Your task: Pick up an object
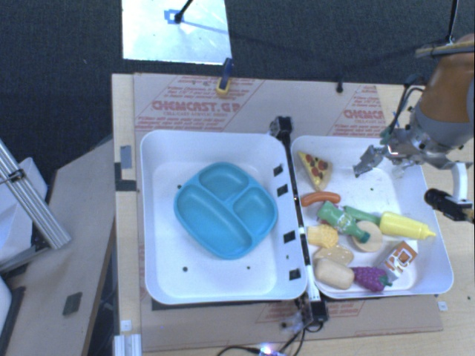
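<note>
On the counter [185,102] I see two shallow white bins side by side: the left bin [159,199] carries a blue divided plate [225,210] lying flat near its middle, and the right bin [438,265] carries the toy food. From the right the arm [449,95] reaches over the right bin's far corner, and its hand [367,165] hangs above bare bin floor, fingers spread a little with nothing between them. Well apart from the hand, toward the near half of the bin, lie a yellow mustard bottle [407,226], a green bottle [344,221] beside it, a bread roll [333,274], a corn cob [323,236], a small carton [400,259] and purple grapes [369,277]. Nearer the hand, by the divider, sit a pizza slice [315,168] and a small sausage [320,198].
</note>
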Motion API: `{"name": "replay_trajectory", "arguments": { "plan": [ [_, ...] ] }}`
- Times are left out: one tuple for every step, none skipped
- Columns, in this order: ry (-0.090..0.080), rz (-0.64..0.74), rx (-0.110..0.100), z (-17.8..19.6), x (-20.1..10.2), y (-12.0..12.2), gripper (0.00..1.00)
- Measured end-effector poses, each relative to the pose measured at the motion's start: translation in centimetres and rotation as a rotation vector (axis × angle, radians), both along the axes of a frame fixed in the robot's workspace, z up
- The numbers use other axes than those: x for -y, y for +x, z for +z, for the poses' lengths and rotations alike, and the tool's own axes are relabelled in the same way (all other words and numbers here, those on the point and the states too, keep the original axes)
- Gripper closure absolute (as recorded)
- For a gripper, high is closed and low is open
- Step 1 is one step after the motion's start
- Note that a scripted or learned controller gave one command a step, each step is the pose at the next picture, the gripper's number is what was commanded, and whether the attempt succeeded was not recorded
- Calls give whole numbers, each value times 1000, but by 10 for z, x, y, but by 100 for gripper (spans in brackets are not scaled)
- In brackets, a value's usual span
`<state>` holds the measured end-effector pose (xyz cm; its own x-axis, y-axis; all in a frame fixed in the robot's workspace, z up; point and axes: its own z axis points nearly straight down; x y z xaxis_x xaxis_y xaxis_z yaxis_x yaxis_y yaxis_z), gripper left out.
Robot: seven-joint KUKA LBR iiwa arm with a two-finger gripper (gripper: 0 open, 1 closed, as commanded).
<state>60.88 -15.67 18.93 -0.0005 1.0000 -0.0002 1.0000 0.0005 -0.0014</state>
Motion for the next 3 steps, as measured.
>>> {"name": "replay_trajectory", "arguments": {
  "plan": [
    [0,0,-1,-60,3,6,0],
    [1,1,0,-107,2,6,0],
    [-1,0,6,-93,2,7,100]
  ]
}}
